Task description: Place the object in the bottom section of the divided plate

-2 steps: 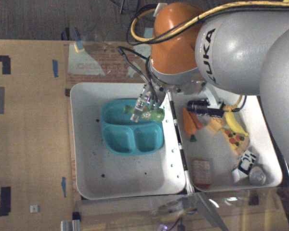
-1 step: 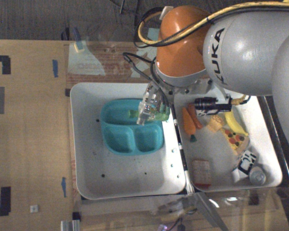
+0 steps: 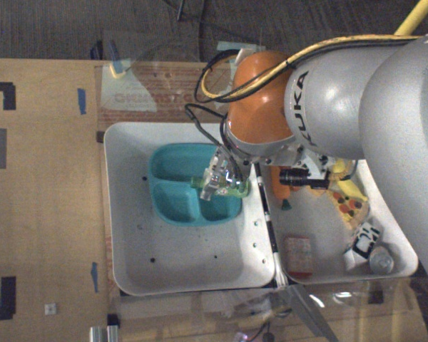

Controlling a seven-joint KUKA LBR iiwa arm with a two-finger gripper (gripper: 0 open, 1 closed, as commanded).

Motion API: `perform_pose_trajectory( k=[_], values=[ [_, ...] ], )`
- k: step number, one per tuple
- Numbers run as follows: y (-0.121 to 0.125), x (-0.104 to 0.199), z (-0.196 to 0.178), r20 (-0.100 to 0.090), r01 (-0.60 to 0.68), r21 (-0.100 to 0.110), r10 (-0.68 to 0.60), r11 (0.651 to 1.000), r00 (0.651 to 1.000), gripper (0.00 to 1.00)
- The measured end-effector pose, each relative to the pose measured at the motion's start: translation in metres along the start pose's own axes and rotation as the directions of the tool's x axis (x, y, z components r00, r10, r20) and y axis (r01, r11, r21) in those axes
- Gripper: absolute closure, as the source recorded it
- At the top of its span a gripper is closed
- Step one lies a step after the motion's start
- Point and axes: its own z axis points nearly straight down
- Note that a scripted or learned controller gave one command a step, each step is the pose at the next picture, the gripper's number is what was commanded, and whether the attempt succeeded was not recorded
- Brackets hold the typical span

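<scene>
the metal two-finger gripper (image 3: 218,179) hangs over the teal plastic divided plate (image 3: 177,191) in the left shallow white bin (image 3: 128,212), fingers closed on a small green object (image 3: 237,187).

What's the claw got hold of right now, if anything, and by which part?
Cannot be told. The claw sits over the right edge of the teal divided plate, with something green at its tip, but whether it is actually gripped is unclear.

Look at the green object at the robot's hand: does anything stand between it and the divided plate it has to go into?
Nothing visible does. The hand is above the right edge of the teal divided plate, with the green object beside it over that edge. The plate's sections look bare, and the other items lie in the right bin.
</scene>
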Motion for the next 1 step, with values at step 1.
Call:
perform_pose_trajectory(
  k=[1],
  values=[
    [-0.0057, 0.0112, 0.0032, 0.034, -0.054, -0.026, 0.054, 0.998, 0.998, 1.00]
  ],
)
